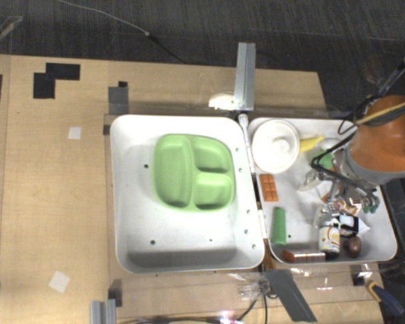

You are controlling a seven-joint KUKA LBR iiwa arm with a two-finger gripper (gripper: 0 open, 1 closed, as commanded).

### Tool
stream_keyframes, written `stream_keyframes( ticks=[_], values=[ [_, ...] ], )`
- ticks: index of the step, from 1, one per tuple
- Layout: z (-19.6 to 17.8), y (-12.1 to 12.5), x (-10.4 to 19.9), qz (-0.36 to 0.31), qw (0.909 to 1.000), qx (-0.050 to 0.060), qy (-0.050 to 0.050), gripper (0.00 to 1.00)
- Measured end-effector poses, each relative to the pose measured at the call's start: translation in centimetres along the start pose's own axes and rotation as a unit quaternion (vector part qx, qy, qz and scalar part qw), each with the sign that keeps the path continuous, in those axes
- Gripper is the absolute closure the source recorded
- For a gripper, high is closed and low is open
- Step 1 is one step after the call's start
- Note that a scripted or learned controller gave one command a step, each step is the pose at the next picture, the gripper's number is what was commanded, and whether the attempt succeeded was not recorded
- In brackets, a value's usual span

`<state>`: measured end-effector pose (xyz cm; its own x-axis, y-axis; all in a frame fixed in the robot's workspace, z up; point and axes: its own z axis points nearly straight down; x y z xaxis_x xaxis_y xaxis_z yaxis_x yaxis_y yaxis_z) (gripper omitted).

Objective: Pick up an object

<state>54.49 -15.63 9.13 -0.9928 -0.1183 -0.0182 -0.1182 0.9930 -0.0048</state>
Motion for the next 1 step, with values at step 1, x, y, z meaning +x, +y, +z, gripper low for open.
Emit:
stream_keyframes(
  ticks=[1],
  values=[
    [-0.45, -0.01, 3.52, -0.141, 0.9899, 0.005, -0.013, 0.00]
  ],
)
